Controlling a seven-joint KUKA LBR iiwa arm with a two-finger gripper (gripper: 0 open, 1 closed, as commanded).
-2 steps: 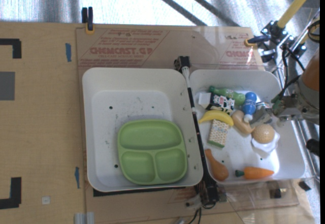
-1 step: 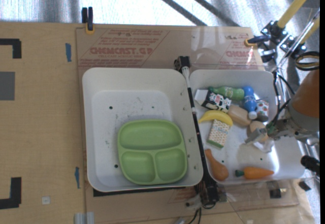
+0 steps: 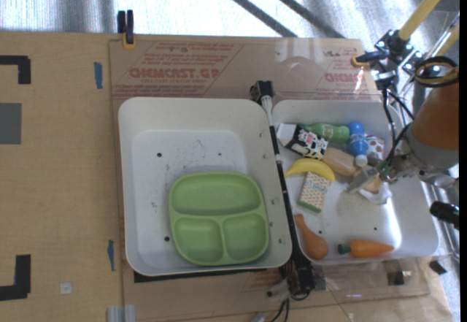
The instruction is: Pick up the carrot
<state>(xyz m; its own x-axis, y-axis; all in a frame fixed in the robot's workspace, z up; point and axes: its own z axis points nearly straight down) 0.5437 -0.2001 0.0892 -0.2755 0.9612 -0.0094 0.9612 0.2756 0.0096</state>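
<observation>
Your carrot [image 3: 367,247] lies along the right bin's [image 3: 416,236] near edge, long axis parallel to it, nearer you than the pincer [image 3: 373,180]; pincer state unclear.

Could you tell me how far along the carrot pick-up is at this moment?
Nothing looks done yet: the carrot lies on the floor of the right bin, near its front edge. In hand: the gripper is low inside that bin, further back, apart from the carrot. Left: moving over the carrot, grasping and lifting it.
</observation>
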